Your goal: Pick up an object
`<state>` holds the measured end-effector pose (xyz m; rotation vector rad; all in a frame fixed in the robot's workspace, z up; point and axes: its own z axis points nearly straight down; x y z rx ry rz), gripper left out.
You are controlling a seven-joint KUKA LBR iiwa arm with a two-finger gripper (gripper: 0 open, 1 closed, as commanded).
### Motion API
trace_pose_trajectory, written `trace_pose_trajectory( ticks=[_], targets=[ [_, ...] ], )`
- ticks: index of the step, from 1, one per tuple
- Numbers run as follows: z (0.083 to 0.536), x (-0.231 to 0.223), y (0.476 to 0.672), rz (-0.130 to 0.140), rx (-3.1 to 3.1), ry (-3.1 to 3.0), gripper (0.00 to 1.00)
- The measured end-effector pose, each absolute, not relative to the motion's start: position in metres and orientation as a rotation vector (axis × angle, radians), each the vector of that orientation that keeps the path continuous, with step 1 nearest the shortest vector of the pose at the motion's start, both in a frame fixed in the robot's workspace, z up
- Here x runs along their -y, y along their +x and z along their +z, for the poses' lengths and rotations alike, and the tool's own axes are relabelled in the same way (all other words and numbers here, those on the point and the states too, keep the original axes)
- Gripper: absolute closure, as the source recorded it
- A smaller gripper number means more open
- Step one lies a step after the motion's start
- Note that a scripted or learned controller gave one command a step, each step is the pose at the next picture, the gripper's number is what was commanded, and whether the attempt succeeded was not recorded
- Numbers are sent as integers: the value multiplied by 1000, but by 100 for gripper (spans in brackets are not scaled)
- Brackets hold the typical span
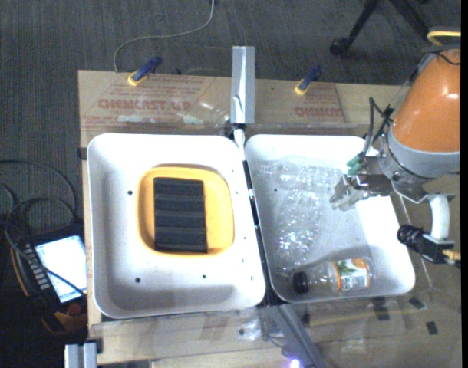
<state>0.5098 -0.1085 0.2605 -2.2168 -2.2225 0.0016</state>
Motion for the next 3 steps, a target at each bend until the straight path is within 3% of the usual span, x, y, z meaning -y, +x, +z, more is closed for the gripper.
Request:
trace_pose_trajectory(
  ticks=[1, 2, 3],
  targets=[
    [198, 146, 484, 1, 2332, -2101, 0],
    [151, 206, 484, 1, 2421, -1999, 0],
    [158, 194, 485, -2, 2474, -1934, 0]
  ],
)
